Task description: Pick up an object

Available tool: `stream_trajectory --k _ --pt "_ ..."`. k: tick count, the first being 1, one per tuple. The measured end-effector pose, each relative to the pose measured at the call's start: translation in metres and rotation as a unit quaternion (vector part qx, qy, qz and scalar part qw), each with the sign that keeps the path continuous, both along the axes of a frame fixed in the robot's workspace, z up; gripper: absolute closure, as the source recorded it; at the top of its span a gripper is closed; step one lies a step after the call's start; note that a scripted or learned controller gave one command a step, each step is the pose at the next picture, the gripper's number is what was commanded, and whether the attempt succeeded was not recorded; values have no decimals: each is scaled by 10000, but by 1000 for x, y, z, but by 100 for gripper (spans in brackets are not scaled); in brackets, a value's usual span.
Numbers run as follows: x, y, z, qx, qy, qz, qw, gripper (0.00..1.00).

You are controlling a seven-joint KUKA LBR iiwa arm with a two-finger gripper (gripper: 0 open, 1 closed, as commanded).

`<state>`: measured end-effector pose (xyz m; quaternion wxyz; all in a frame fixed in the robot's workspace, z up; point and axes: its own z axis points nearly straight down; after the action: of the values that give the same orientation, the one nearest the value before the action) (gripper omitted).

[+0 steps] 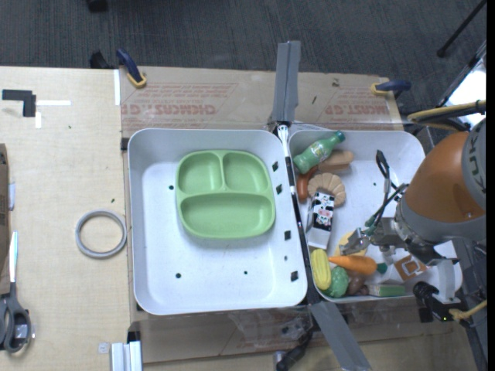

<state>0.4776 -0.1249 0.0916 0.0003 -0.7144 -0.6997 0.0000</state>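
Carrot [357,264] crowded near bin's [410,139] front edge.

One fixed camera looks down aslant on both bins [139,230].

floor [232,14]: dark grey carpet | bench [62,176]: pale wood

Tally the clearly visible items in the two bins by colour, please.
Green: 3, divided plate, bottle, round piece near the corn
Orange: 1, carrot
Yellow: 1, corn
Tan: 1, shell-shaped piece
White: 1, milk carton
Total: 7; pieces under the arm are too hidden to count.
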Motion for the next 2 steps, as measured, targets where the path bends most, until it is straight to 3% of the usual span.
stream_trajectory --k 1,2 --pt "1 41 99 -5 3 1037 9946 0" --pt "0 -9 -1 -2 4 1071 9942 0"
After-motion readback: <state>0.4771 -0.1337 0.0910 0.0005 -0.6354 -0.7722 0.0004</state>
